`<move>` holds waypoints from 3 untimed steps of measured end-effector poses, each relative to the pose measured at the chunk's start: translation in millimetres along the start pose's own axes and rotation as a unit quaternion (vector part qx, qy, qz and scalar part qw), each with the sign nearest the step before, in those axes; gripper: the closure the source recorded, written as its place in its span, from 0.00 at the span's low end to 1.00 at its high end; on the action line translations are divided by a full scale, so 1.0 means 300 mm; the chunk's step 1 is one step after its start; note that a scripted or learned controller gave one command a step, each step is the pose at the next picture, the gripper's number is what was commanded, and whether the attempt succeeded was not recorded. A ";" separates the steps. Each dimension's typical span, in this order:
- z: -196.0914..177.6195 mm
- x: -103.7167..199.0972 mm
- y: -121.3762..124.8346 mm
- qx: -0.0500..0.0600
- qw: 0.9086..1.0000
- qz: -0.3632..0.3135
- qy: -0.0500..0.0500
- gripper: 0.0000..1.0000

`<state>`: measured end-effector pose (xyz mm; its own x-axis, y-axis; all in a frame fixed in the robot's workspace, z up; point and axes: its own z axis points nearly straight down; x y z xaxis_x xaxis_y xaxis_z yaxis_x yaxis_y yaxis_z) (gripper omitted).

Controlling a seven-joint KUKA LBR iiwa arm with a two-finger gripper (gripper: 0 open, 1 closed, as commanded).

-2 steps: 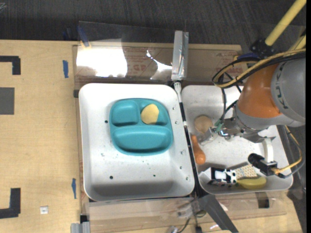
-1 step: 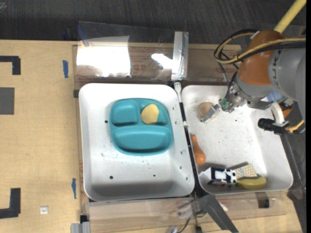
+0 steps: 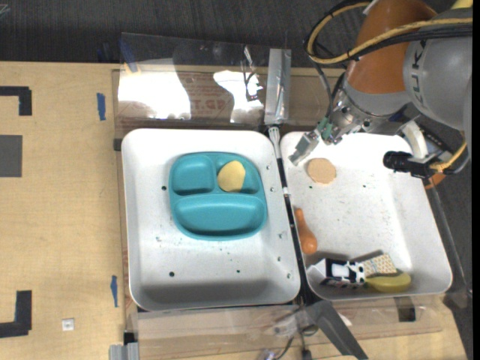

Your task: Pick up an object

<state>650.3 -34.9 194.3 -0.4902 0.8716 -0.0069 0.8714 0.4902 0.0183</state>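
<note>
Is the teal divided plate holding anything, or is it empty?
Not empty: the teal divided plate holds one yellow roundish item in its upper right compartment.

A grey arm [image 3: 442, 66] with an orange band [image 3: 390, 40], looped yellow-and-black cables [image 3: 337, 21] and a metal gripper [image 3: 304, 150].

Pale wooden bench top [image 3: 60, 223] left of the left bin [image 3: 142, 276], black angular marks [image 3: 21, 100] and blue tape bits [image 3: 100, 106] on it, glaring clear sheet [image 3: 195, 88] behind the bin, perhaps plastic, dark floor [image 3: 150, 6] beyond
</note>
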 end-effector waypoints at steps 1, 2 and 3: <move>0.027 -0.076 -0.105 0.009 1.000 0.009 0.003 0.00; 0.188 -0.171 -0.157 0.011 0.996 0.093 0.004 0.00; 0.359 -0.204 -0.077 0.007 0.975 0.221 0.000 0.00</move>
<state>662.3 -99.2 86.8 -0.0676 0.9977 -0.0013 0.9977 0.0676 0.0052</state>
